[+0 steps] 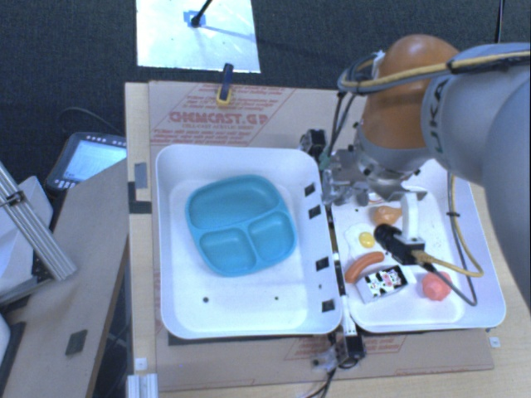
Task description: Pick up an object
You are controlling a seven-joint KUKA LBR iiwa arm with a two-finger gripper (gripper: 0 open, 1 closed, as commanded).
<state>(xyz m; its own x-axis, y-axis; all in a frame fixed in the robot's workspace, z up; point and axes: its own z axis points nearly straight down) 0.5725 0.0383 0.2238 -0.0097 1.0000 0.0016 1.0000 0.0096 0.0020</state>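
Dark carpet surrounds the cardboard-topped bench (249, 110). Grey arm (489, 106) leans over the right bin (485, 301); left bin (178, 305) holds a blue tray (241, 224). Sausage (365, 264), pink ball (436, 285) and fried egg (363, 240) lie near the right bin's front edge.

left bin (170, 305): divided tray (241, 224) | right bin (485, 305): sausage (364, 265), egg (365, 240)

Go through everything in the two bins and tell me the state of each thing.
Blue divided tray: flat in the left bin.
Fried egg toy: flat in the right bin.
Sausage: lying beside the egg.
Cow-print carton: lying on its side.
Pink ball: resting apart.
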